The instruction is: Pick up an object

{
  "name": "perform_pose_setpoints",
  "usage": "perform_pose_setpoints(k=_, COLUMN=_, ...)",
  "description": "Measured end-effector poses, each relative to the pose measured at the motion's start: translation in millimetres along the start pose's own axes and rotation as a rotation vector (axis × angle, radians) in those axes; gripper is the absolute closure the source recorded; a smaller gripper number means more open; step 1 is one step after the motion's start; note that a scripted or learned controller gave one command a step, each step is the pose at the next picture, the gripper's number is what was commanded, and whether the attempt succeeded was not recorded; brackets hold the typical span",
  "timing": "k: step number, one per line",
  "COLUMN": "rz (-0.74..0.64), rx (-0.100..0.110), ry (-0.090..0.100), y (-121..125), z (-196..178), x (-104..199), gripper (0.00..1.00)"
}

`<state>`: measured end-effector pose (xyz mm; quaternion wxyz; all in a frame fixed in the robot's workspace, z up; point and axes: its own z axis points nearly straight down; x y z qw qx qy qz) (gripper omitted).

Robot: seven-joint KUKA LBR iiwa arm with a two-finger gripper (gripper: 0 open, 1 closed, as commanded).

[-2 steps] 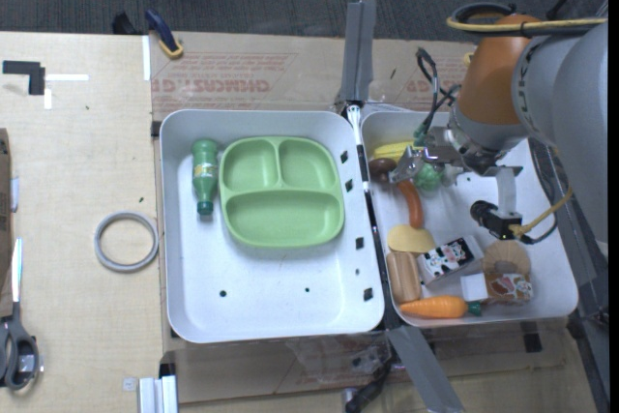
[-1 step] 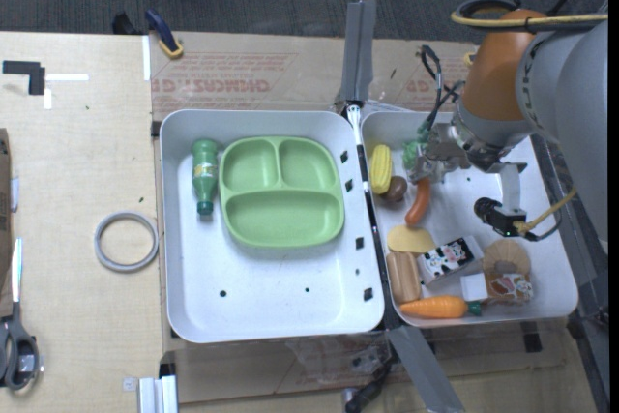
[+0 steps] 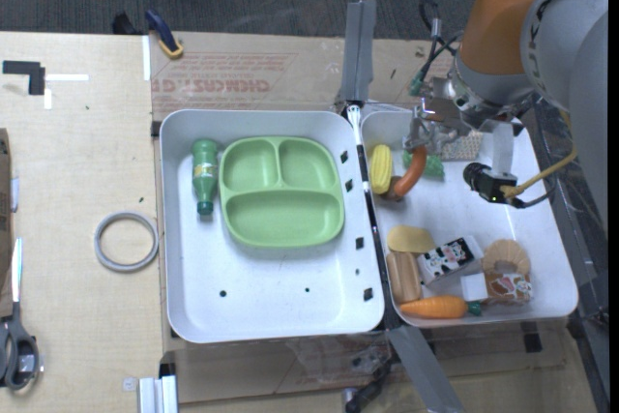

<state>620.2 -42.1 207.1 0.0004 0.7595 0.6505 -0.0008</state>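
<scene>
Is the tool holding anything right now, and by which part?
Apparently yes: the tool pinches the orange-red sausage at its upper end; the sausage hangs slanted beside the corn.

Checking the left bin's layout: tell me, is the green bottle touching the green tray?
Apart. The camera view shows a white strip between green bottle and green tray.

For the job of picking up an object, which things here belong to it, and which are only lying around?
Belong to the job:
- end effector, low over the right bin
- hot dog beneath it
- corn cob
- carrot
- cow-print carton

Lying about:
- green divided plate and green bottle in the left bin
- tape ring
- scissors on the bench
</scene>
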Motion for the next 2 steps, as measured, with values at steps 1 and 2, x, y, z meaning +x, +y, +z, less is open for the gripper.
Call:
perform_pose_setpoints(k=1, rz=0.203, rx=0.003, ry=-0.001, y=7, z=13, x=-40, gripper=1.0)
perform_pose_setpoints(k=2, rz=0.246, rx=0.004, ry=0.0, y=-40, z=-4, x=-62, gripper=1.0)
